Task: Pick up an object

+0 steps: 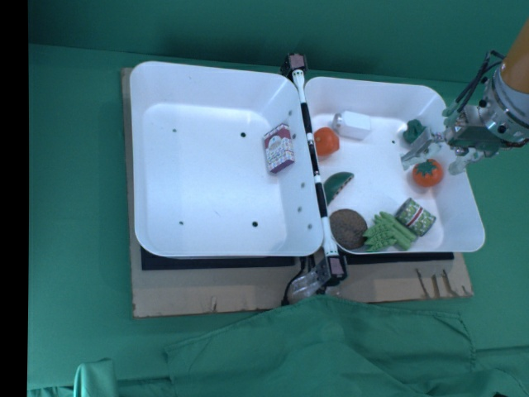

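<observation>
The surface (74, 180) is covered in green cloth. The left bin (165, 98) holds one small carton (278, 148) near its right wall. The right bin (380, 93) is crowded. The gripper (430, 151) is seen spread open, fingers ungrasping, just above the red tomato (427, 173) by the right rim.

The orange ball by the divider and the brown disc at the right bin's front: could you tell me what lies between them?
In the camera view, a dark green wedge lies between the orange ball and the brown disc.
</observation>
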You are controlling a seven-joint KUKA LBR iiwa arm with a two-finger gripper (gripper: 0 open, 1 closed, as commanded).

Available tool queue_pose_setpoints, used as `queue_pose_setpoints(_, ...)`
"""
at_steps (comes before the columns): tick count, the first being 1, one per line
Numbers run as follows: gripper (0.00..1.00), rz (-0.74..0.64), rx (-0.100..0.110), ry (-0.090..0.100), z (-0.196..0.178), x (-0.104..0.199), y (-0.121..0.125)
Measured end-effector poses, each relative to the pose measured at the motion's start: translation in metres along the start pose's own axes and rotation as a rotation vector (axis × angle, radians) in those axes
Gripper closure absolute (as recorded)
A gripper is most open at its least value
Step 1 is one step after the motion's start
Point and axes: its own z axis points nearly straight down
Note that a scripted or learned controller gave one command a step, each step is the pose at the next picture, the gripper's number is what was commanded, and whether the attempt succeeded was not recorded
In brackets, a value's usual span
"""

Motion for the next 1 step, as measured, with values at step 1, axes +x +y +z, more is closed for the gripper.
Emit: queue_pose_setpoints(1, 0.00, 0.000, 0.000, 0.000, 0.0000, 0.0000, 0.0000)
